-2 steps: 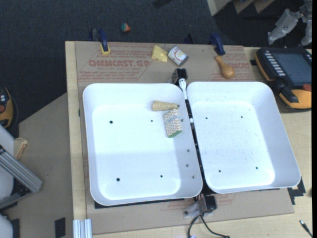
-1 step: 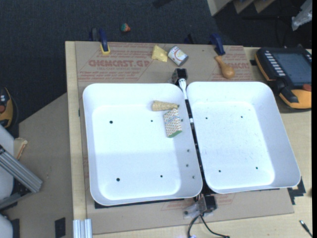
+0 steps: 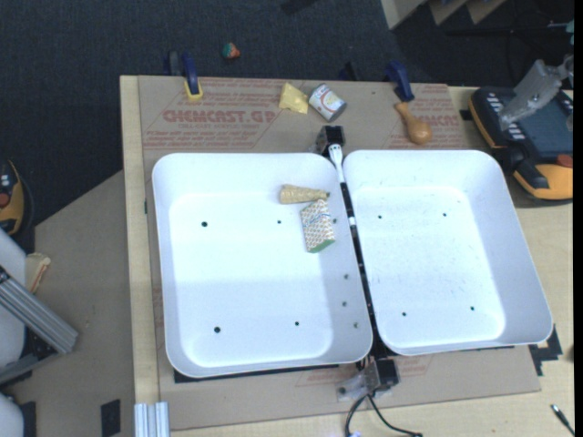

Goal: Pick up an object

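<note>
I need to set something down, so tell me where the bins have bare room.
The right bin has bare floor wall to wall. In the left bin, the whole near half and the left side are free. It is crowded only near its far right corner, where the tan cone and the patterned packet lie beside the divider.

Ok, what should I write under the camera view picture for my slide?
Two white bins side by side: the left bin holds a tan cone and a patterned packet.
</note>
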Robot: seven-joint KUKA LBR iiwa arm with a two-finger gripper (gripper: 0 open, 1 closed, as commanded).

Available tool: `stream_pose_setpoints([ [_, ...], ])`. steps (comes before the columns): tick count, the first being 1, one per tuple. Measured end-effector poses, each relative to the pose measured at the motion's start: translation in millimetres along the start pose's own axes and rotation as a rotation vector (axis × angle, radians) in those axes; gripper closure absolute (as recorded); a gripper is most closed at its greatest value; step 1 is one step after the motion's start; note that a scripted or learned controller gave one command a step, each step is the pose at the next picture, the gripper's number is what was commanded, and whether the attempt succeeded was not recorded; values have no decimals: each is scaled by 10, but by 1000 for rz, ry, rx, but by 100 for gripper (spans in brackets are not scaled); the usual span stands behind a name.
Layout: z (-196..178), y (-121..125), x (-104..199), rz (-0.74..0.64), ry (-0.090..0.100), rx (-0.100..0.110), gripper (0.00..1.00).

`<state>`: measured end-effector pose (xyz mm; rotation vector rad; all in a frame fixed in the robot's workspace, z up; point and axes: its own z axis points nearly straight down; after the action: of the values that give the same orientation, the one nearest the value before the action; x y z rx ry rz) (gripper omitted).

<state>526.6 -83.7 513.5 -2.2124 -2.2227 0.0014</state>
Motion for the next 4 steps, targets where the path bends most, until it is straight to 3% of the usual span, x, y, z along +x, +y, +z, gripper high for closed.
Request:
stream_pose_setpoints([
  [1,526,-495,371,1,-1,3,0],
  [2,390,-461,351,4,-4,-9,100],
  [3,70,-473,-276,11,-6,-12,100],
  [4,1535,11,22,2,-1,11,100],
])
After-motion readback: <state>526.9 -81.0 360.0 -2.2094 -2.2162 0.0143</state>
